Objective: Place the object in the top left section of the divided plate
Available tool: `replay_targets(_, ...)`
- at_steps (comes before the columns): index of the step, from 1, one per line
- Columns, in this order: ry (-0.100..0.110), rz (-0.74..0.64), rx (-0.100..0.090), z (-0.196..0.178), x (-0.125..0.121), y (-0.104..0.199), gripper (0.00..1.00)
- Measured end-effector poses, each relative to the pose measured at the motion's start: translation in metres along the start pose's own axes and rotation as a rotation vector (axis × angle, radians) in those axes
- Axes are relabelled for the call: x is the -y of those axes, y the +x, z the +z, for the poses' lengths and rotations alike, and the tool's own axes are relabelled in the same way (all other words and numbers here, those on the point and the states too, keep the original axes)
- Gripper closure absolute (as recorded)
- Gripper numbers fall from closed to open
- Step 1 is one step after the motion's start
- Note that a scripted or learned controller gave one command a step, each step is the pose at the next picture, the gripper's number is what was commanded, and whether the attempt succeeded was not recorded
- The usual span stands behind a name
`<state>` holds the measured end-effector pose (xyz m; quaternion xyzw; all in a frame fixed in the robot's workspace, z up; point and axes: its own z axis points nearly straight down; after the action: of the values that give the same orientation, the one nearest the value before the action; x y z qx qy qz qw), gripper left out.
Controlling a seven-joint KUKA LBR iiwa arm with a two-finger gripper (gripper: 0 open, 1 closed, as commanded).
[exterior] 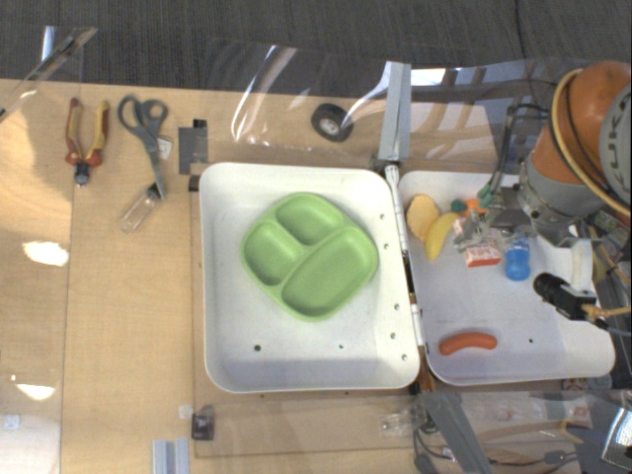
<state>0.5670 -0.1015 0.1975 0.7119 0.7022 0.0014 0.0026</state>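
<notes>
A green divided plate [312, 255] lies in the left white bin [237, 354], with a large section at the lower right and two smaller ones at the top and left; nothing lies on it. My gripper [477, 227] hangs low over the upper middle of the right bin [553, 363]. Just below it lies a small red-and-white object [483, 256]. A blue object [517, 263] is to its right. Two yellow pieces [431, 225] lie to its left, and a small orange-and-green item [460, 206] sits beside the gripper. An orange sausage [467, 343] rests near the bin's front.
A metal divider [395, 117] stands between the bins at the back. Pliers [83, 138], scissors [146, 131] and a tape roll [331, 121] lie on the wooden bench behind the left bin. The arm's grey body and cables [573, 265] crowd the right bin's right side.
</notes>
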Motion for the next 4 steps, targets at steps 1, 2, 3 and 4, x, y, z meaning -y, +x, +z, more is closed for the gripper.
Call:
replay_targets(1, 0.001, -0.130, -0.002, 0.013, -0.029, 0.052, 1.00)
replay_targets(2, -0.001, -0.192, -0.003, -0.036, -0.032, 0.119, 1.00)
replay_targets(3, 0.002, -0.171, -0.003, -0.041, -0.067, 0.212, 1.00)
replay_targets(4, 0.003, -0.217, -0.003, 0.081, -0.044, 0.262, 1.00)
